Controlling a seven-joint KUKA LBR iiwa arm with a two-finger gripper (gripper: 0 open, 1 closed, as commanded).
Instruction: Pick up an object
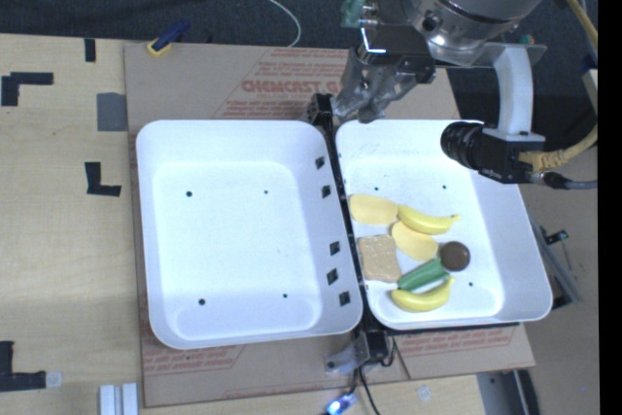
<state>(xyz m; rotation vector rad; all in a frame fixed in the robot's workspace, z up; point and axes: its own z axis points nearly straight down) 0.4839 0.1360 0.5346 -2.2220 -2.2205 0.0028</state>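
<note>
One fixed camera looks down at a slant on both white bins (165,209) from above the bench.

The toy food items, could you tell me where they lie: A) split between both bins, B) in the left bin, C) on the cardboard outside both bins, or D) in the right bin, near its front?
D: the toy food sits clustered in the right bin, toward its near edge.
</note>
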